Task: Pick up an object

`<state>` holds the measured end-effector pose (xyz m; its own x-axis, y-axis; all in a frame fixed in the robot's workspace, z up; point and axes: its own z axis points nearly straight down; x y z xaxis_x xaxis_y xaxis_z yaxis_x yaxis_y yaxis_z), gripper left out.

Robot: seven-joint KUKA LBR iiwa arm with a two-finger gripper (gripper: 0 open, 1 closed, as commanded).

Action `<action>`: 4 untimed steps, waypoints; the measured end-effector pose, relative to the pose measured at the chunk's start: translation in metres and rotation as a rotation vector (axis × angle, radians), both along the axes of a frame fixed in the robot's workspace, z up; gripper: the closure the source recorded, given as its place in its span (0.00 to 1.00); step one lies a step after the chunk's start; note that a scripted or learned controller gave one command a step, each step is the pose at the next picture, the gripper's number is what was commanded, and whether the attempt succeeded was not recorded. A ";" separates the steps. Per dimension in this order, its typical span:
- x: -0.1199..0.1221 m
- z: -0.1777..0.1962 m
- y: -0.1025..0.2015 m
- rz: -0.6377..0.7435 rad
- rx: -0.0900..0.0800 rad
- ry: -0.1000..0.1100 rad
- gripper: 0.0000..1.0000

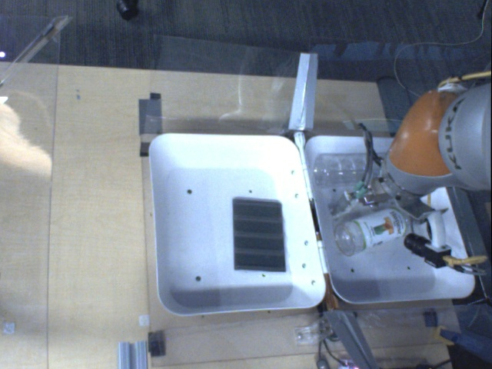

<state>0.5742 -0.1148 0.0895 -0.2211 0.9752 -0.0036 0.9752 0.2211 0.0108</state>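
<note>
While lying flat, jar [371, 232] points left-right.

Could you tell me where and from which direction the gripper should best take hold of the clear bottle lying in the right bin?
Probably across the labelled middle of the bottle, coming straight down. It lies on its side, roughly along the bin floor, so fingers closing across its round body should straddle it.

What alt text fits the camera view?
A grey arm with an orange band reaches into the right bin, its gripper just above a clear jar lying on its side. The left bin holds a dark ribbed block.
</note>
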 end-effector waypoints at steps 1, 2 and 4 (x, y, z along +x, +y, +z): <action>0.053 -0.002 0.013 -0.010 0.003 0.053 0.00; 0.059 -0.005 -0.034 -0.014 0.030 0.075 0.00; 0.038 0.041 -0.038 0.071 0.002 0.011 0.00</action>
